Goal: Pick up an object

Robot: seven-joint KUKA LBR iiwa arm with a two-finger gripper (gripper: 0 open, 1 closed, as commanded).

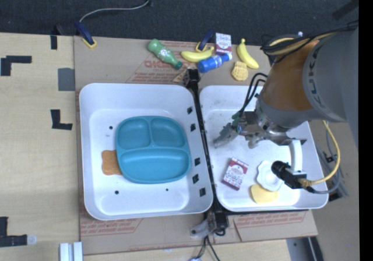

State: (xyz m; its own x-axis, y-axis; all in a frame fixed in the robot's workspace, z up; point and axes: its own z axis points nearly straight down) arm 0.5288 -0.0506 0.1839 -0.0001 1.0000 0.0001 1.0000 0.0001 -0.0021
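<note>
1. The gripper is seen in the right bin, fingers slightly apart, nothing between them.
2. The small red carton lies just below the gripper, toward the near wall, long axis tilted.

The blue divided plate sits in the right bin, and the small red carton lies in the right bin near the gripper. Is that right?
Not quite. The camera view shows the blue divided plate in the left bin, not the right. The small red carton does lie in the right bin, near the gripper.
</note>
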